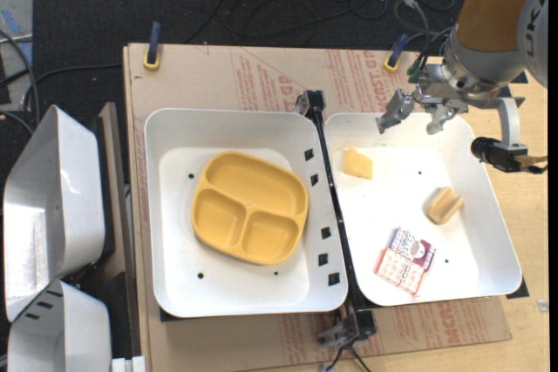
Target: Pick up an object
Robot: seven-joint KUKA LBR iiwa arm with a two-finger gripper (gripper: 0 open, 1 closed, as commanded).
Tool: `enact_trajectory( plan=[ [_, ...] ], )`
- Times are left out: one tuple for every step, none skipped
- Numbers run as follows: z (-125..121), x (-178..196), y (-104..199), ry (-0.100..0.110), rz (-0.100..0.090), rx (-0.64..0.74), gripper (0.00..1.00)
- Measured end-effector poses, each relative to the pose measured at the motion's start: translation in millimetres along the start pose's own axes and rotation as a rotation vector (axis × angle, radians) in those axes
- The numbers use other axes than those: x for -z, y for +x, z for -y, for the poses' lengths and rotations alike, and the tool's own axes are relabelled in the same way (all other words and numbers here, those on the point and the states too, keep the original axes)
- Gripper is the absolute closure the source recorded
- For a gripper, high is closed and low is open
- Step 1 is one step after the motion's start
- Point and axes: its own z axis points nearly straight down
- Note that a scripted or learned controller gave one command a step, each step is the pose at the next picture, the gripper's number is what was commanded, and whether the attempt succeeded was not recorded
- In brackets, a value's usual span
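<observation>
Brown cardboard lay under two white bins. We saw a yellow divided plate in the left bin. Our right bin held a yellow wedge, a tan block and a printed card. We saw our gripper above its far edge, fingers spread apart, holding nothing.

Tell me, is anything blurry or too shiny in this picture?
Camera view: mostly sharp; the yellow tray and printed packet look crisp. The gripper looks slightly soft. The white tubs at the left edge shine with bright glare. Shadows are soft and faint.
</observation>
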Motion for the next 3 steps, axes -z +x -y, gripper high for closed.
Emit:
enact_trajectory(
  plan=[
    [-1.9,7.6,0.2,-0.012,0.001,0.002,0.0],
    [-2.7,-56.1,-2.1,-0.008,0.001,-0.001,0.0],
    [-7.5,-100.3,-4.7,-0.01,0.001,-0.001,0.0]
  ],
)
